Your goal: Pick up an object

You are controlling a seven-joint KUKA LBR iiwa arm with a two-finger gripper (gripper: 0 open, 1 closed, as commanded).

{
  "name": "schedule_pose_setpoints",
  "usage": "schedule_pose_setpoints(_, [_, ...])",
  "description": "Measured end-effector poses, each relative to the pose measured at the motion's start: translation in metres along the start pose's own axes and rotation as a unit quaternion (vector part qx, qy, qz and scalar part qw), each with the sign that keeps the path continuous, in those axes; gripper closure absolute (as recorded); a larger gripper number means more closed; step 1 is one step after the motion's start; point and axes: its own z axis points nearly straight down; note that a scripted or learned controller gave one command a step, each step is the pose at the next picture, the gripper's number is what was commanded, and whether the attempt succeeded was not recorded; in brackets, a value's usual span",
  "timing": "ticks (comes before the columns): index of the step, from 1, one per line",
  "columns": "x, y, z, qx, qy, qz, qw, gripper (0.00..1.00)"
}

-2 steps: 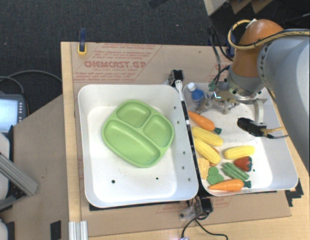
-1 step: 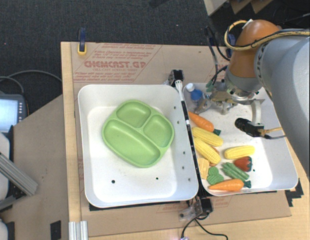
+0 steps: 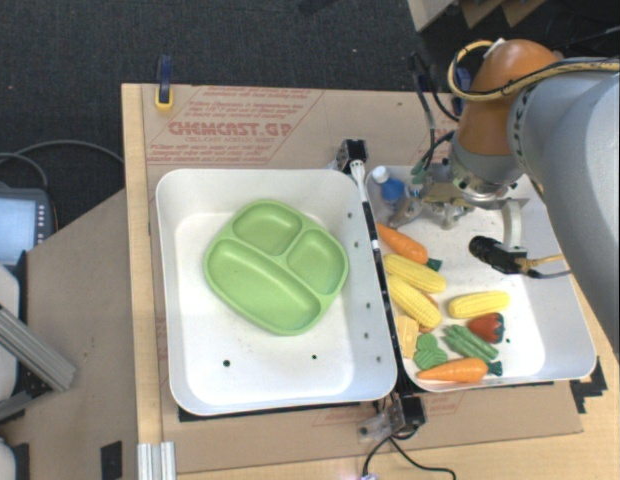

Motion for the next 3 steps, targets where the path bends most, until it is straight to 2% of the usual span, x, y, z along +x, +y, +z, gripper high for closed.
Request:
schedule_pose_setpoints(2, [-0.0036,0.0006,-0.0003,0.000,0.003,-0.001,1.0000,0.00])
schedule_pose_setpoints(3, [-0.0006,0.0002,-0.0001,0.000,0.001,-0.001,1.0000,0.00])
